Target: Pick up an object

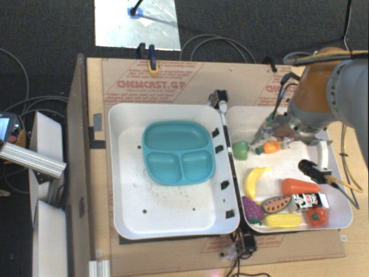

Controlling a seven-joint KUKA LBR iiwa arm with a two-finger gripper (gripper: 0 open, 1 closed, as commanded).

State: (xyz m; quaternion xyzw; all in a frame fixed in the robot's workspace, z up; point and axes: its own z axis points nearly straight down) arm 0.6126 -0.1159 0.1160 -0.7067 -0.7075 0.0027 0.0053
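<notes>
- Nearest the camera, a yellow corn cob (282, 220) is lying at the right bin's (346, 209) front edge, beside a tomato (316, 216).
- Further back, the small orange object (271, 148) is sitting in that bin just beside a green one (240, 150).
- The end effector (275, 133) is hovering right over the orange piece; its state I cannot tell.
- Seemingly the approach step is running; next it needs a clean descent and pinch, avoiding the green neighbour.
- The teal tray (177, 153) is resting in the left bin (130, 212).

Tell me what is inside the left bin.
The left bin holds a teal divided tray, lying flat with nothing in its three compartments. Whatever lies beneath the tray is covered.
</notes>
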